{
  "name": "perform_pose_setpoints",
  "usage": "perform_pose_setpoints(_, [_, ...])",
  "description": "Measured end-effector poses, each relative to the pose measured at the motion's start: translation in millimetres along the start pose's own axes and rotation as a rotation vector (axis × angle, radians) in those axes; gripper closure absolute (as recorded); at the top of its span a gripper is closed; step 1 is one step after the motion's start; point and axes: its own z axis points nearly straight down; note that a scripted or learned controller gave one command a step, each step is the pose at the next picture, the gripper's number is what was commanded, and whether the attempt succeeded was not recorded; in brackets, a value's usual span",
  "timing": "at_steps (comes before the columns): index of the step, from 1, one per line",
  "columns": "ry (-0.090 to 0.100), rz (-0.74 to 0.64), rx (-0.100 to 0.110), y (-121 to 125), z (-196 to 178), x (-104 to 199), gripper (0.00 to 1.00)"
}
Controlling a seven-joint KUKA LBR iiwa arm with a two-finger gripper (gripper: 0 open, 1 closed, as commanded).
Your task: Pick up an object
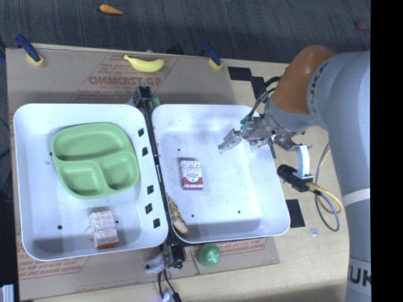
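The claw (228, 142) hangs over the upper right of the right bin (267, 197) — I cannot tell how it is set — and the little red box (191, 173) lies near the picture's middle, apart from it.

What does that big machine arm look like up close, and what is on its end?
The arm is thick, rounded and grey, with an orange band above the wrist. A small metallic pincer sits at its tip. Black and yellow cables loop beside the wrist, and white lettering marks its lower part.
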Motion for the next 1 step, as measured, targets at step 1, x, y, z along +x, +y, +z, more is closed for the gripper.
perform_pose_setpoints(1, [-0.001, 0.002, 0.000, -81.5, -46.6, -1.0, 0.00])
